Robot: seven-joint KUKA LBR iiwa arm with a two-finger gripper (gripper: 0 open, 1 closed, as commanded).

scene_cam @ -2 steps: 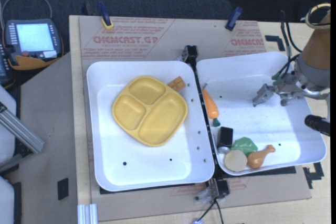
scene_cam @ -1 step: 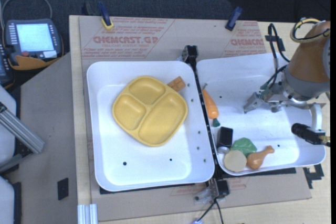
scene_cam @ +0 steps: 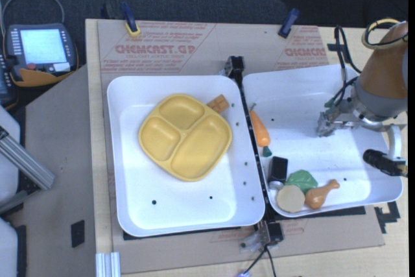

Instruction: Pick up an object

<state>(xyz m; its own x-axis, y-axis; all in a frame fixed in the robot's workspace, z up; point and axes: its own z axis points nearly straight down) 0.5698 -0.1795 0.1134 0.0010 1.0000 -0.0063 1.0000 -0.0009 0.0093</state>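
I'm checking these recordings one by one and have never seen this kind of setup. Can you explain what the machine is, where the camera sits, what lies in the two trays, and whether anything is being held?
One fixed camera looks down at a slant on a bench with two shallow white bins. The grey and orange shape at the right is a robot arm; its gripper hangs over the right bin, and nothing shows between its fingers. The left bin holds a yellow divided plate with a small brown block at its edge. The right bin holds an orange carrot, a black block, a green item, a tan disc and a toy drumstick, all clustered near its front left corner.
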